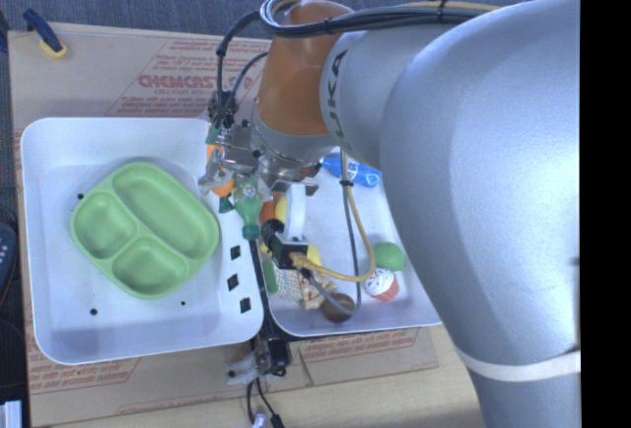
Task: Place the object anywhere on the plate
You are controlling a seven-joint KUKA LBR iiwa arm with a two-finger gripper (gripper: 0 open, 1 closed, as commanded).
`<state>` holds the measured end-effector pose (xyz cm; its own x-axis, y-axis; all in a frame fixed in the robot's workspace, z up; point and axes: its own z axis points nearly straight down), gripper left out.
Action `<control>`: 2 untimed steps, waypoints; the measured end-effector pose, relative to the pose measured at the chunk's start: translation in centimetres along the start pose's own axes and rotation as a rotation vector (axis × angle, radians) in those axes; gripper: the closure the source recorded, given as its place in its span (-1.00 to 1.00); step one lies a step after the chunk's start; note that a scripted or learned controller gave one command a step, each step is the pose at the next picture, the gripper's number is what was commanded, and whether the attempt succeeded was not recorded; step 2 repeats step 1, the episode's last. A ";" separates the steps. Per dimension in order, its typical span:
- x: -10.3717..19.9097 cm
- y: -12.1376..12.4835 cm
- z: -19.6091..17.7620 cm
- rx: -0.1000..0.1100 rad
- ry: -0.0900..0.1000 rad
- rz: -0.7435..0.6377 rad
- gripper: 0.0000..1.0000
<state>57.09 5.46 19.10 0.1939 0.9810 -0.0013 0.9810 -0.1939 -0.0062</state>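
The green plate [145,228] lay bare in the left bin [39,219]; the gripper [258,191] hung over the right bin's [419,313] clutter, its state impossible to tell, so placing remained undone.

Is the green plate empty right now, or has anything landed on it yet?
Empty. The green plate lies flat in the left bin, and all three of its compartments show bare green, with no object resting in them.
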 end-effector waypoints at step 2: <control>-0.1 0.0 0.0 -0.001 0.000 0.001 -1.00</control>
